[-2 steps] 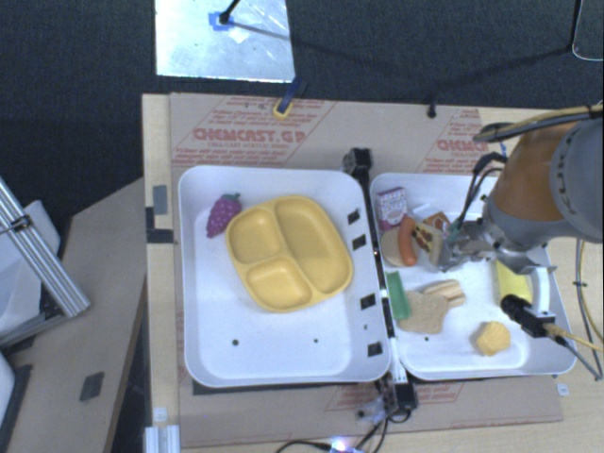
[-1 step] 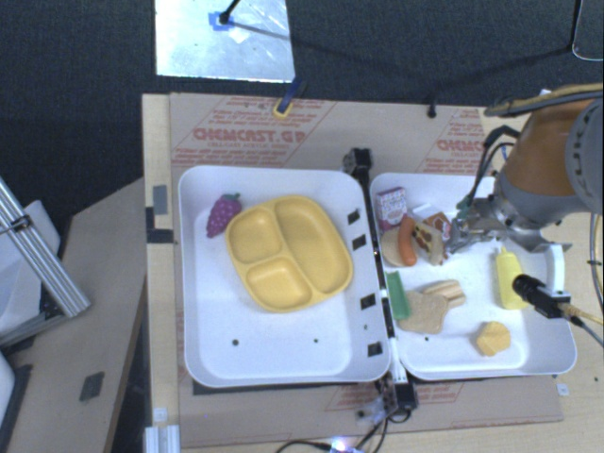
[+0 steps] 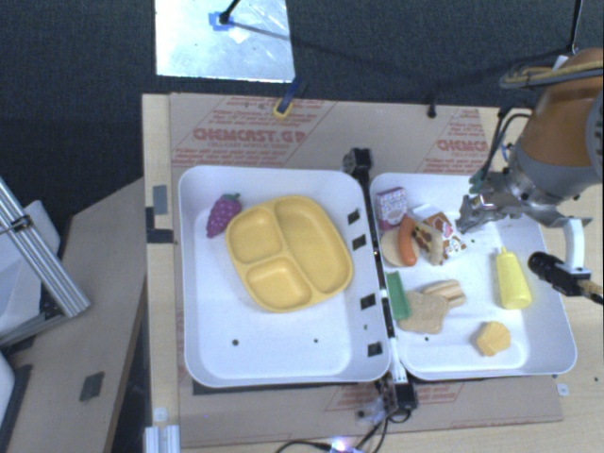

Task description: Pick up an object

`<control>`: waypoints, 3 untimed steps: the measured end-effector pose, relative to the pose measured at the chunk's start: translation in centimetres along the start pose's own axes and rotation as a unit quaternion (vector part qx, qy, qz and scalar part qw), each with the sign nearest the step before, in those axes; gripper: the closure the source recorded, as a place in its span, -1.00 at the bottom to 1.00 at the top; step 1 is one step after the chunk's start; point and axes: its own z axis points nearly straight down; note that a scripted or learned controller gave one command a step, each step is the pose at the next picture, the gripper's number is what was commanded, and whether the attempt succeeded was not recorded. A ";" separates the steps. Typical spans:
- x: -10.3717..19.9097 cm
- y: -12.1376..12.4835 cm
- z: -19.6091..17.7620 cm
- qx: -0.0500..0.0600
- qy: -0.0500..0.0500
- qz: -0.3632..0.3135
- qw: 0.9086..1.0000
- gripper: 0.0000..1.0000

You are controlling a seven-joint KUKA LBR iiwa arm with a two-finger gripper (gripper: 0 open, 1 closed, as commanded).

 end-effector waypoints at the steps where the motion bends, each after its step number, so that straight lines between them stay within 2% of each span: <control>1: 0.0 0.1 -1.5 0.002 0.000 0.000 1.000 1.00; 2: 3.8 -2.4 -1.0 0.003 0.001 -0.001 1.000 1.00; 3: 8.8 -4.3 -0.3 0.004 0.001 -0.001 1.000 1.00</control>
